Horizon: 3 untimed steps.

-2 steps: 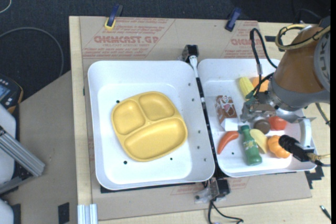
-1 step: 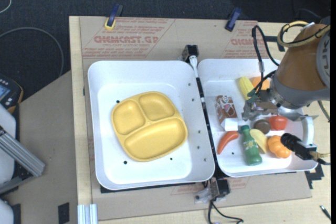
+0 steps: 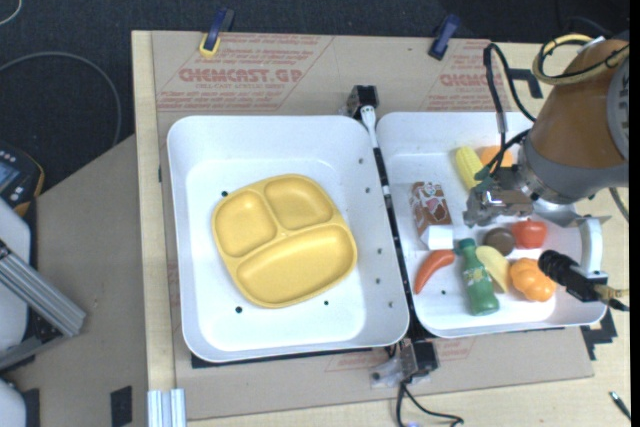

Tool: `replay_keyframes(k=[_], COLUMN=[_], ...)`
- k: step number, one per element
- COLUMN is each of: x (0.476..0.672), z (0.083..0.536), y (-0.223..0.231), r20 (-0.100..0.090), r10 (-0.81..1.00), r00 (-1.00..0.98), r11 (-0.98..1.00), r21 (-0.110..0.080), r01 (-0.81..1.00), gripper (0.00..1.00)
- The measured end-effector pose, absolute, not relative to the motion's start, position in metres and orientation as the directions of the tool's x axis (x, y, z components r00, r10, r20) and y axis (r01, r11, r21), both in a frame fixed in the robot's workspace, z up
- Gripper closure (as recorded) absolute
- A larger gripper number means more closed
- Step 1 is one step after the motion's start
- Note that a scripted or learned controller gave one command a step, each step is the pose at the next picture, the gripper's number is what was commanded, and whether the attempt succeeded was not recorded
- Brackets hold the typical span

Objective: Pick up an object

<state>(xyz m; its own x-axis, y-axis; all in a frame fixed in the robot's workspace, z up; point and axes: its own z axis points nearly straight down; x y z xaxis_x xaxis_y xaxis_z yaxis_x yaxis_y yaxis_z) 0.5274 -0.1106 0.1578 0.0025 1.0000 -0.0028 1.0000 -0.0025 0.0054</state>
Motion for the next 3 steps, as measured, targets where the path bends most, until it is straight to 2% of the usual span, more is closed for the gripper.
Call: replay_keyframes(k=[1,2,3], x=[0.482,0.481,0.478], z=[0.186,0.316,0.247], y=[-0.021,-0.017,-0.006], r20=[0.006,0.000,0.001], r10=[1.000,1.000,1.000], r00=[-0.009,-0.004,0.000], r11=[0.009,0.004,0.000], r21=[-0.004,0.015,-0.008], r01=[1.000,1.000,1.000], gripper=[1.00,1.00,1.00])
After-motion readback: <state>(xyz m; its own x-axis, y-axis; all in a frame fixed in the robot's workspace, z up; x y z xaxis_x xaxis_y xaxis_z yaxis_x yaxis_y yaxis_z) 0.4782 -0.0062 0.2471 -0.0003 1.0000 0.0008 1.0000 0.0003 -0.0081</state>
